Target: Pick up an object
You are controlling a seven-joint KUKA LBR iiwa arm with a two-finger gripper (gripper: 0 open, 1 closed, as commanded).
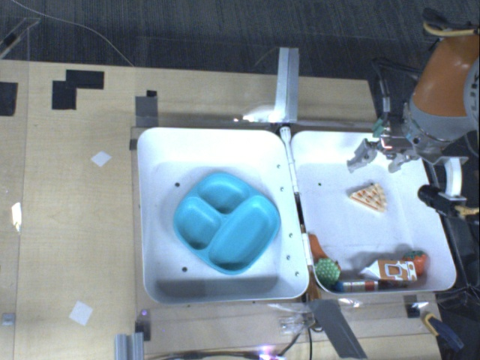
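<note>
My gripper (pixel 381 158) hangs over the far part of the right bin (pixel 330 208), its two fingers spread apart with nothing between them. Just below it, on the bin floor, lies a triangular pizza-slice toy (pixel 369 196), orange with a lattice pattern. Along the bin's near edge lie a green spiky ball (pixel 327 269), an orange carrot-like piece (pixel 316 245), a brown and orange packet (pixel 395 269) and a marker-like stick (pixel 357 283).
The left bin (pixel 161 171) holds a blue three-compartment tray (pixel 226 221) in its middle. A metal post (pixel 288 88) stands at the far end of the divider between the bins. Black patches mark the wooden bench at the far left.
</note>
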